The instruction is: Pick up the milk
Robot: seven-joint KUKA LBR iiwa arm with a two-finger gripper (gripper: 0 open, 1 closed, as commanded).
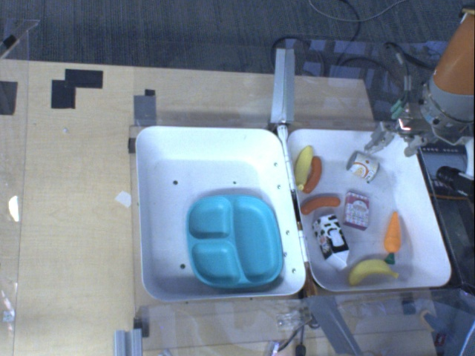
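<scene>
Pale wooden bench (74, 199), dark carpet beyond, two white bins (159, 199) — gripper (394, 138) fingers apart, above milk (329, 235).

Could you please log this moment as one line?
gripper: open, above right bin's far edge | milk: lying in bin, untouched | grasp: none

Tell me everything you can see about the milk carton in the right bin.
The milk carton is small, white with black cow-like patches, and looks like cardboard or plastic. It lies on its side, tilted, in the right bin near the lower left. A sausage lies just above it and a banana just beside it; contact is unclear.
</scene>
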